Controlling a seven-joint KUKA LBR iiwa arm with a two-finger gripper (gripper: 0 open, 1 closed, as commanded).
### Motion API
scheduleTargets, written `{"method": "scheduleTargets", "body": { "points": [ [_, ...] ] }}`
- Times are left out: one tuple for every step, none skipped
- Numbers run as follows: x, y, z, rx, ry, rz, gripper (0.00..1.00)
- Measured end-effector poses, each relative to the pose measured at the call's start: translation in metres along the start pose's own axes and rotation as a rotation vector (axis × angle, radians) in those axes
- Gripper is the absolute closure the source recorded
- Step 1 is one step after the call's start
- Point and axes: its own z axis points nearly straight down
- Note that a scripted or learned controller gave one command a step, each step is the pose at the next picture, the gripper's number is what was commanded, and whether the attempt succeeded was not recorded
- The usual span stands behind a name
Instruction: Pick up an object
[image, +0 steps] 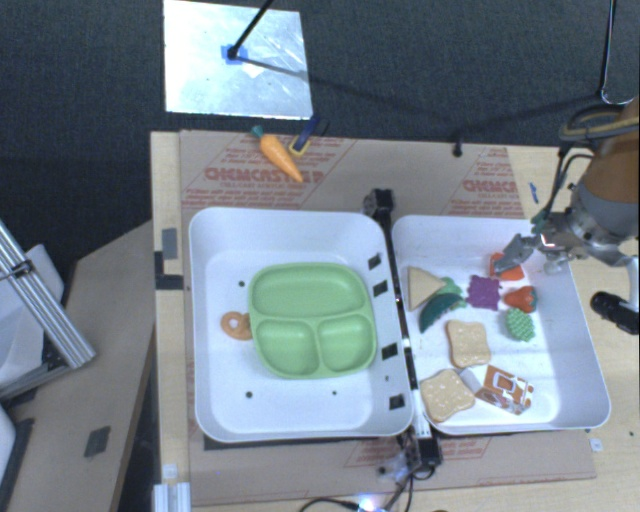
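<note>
At the right edge of the frame the gripper (522, 250) hangs over the right bin (575, 340), its tips touching a red-orange toy (506, 266) that they partly hide; whether the fingers are apart or together, I cannot tell. The arm (608, 190) is cut off by the frame edge.

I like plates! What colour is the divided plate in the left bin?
Light green. The divided plate shows best in the camera view, lying in the left bin.
</note>
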Motion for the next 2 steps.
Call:
{"method": "scheduleTargets", "body": {
  "points": [
    [-0.006, -0.005, 0.045, 0.000, 0.000, 0.005, 0.00],
    [-0.005, -0.004, 0.091, -0.003, -0.001, 0.005, 0.00]
  ]
}}
